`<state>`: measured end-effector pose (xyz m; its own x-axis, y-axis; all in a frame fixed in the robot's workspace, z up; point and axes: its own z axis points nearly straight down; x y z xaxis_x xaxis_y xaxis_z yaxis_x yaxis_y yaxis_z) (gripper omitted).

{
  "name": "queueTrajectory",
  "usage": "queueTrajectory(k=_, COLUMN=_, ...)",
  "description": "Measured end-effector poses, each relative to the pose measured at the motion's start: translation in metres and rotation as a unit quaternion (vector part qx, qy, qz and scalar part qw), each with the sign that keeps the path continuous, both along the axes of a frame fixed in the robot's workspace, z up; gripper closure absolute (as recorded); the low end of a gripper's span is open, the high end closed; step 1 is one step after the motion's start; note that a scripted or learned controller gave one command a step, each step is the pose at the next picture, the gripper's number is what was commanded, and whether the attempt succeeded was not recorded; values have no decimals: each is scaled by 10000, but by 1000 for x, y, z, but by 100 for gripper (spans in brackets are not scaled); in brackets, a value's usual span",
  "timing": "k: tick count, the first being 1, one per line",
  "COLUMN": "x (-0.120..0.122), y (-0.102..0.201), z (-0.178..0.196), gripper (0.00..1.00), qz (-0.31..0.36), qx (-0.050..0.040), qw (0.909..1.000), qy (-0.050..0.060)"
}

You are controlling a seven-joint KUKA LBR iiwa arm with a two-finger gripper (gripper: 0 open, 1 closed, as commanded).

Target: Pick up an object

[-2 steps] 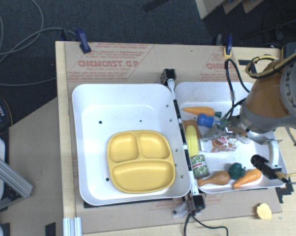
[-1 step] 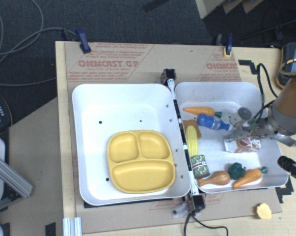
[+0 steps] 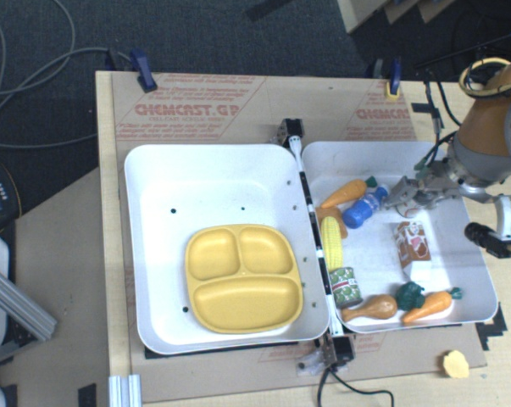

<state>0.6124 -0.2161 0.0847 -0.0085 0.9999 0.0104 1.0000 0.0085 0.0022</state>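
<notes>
Note gripper (image 3: 412, 195) at upper right of frame, over right bin (image 3: 467, 164); finger state cannot be told. You see bottle (image 3: 363, 210) just left of it, carrot (image 3: 343, 195) touching, packet (image 3: 413, 244) below; yellow tray (image 3: 241, 276) in left bin (image 3: 153, 227)

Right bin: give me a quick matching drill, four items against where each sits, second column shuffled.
Items:
1. corn
2. blue bottle
3. brown packet
4. green can

Places:
A. middle of the right bin
B. along the left wall, upright in the view
C. near the top, beside a carrot
D. by the left wall, below the corn

Pairs: 1-B, 2-C, 3-A, 4-D
</notes>
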Motion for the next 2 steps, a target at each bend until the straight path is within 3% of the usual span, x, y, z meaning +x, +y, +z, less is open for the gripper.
queueTrajectory(k=1, x=-112, y=2, z=0, gripper=0, qz=-65, qx=-41, qw=10000, qy=38)
queueTrajectory(k=2, x=-108, y=3, z=11, gripper=100, qz=-44, qx=-53, qw=10000, qy=-3)
